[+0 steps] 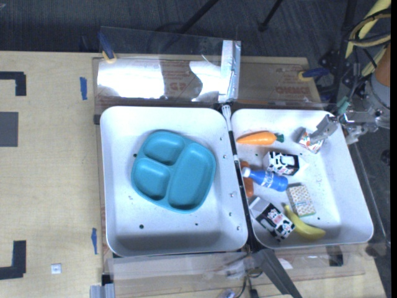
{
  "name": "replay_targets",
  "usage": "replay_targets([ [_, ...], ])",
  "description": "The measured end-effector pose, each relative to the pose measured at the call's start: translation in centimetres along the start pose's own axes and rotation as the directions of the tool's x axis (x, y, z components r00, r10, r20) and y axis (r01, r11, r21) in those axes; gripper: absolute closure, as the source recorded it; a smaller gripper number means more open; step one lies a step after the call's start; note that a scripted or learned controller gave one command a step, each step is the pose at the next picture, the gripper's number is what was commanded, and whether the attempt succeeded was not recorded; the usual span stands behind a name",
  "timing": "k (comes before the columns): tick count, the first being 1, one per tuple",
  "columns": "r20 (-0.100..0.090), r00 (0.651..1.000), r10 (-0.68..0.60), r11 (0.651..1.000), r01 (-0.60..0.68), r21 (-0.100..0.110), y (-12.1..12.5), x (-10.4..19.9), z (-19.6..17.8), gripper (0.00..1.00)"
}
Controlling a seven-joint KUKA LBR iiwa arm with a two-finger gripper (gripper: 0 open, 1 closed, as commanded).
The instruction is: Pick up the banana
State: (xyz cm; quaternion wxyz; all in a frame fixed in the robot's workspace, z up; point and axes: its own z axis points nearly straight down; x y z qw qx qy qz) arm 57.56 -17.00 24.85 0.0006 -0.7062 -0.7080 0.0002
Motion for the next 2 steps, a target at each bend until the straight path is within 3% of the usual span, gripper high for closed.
replay_targets([
  [1,0.001,0.953,-0.303,0.953,0.303,-0.002,-5.4,-2.7,13.6,0.00],
  [2,0.000,0.648,-0.762,0.648,0.762,-0.001,-9.5,0.8,8.1,0.00],
])
